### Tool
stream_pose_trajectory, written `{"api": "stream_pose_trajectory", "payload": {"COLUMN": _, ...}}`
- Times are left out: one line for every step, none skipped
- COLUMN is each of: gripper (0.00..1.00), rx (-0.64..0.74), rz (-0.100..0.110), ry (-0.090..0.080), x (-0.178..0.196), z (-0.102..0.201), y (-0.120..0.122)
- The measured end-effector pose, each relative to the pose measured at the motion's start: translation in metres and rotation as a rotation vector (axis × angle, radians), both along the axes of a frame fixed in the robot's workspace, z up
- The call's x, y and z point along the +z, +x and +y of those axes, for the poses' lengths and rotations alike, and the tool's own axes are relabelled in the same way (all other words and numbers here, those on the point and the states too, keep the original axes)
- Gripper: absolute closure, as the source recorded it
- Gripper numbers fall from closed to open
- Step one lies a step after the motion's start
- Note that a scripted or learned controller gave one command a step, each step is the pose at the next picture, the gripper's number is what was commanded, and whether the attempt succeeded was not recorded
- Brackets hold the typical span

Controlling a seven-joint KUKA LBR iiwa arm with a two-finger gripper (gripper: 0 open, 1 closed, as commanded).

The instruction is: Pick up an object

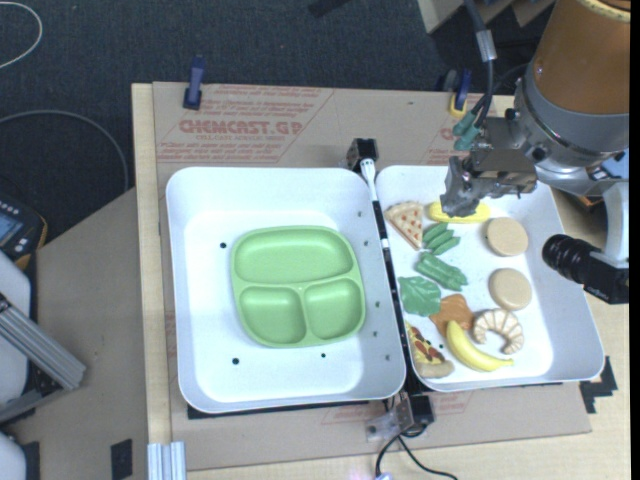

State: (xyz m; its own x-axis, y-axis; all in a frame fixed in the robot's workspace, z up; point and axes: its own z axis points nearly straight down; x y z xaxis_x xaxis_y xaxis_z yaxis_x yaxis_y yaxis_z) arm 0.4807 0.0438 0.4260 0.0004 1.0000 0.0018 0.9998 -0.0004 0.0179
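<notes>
Lying curved (glossy plastic): banana [474, 350] beside croissant [501, 329].

We see a robotics lab: a cardboard-covered worktop [300, 118] clamped at its edges, loose cables [30, 28] on dark carpet, and toy food [470, 308] in white bins [200, 268].

2 white bins [190, 268], 1 green tray [297, 286], 2 round biscuits [506, 237], 1 banana [472, 352].

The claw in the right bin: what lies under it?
Under the claw a yellow toy piece lies in the right bin, showing on both sides of it. The claw covers the piece's middle, so whether they touch cannot be seen.
</notes>
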Motion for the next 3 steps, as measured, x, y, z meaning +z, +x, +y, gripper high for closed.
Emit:
{"api": "stream_pose_trajectory", "payload": {"gripper": 1.00, "rx": -0.007, "rz": 0.027, "ry": -0.004, "x": -0.099, "z": -0.056, "y": 0.006}}
{"api": "stream_pose_trajectory", "payload": {"gripper": 1.00, "rx": 0.005, "rz": 0.025, "ry": -0.001, "x": -0.148, "z": -0.011, "y": -0.003}}
{"api": "stream_pose_trajectory", "payload": {"gripper": 1.00, "rx": 0.001, "rz": -0.003, "ry": -0.001, "x": 0.070, "z": -0.033, "y": 0.000}}
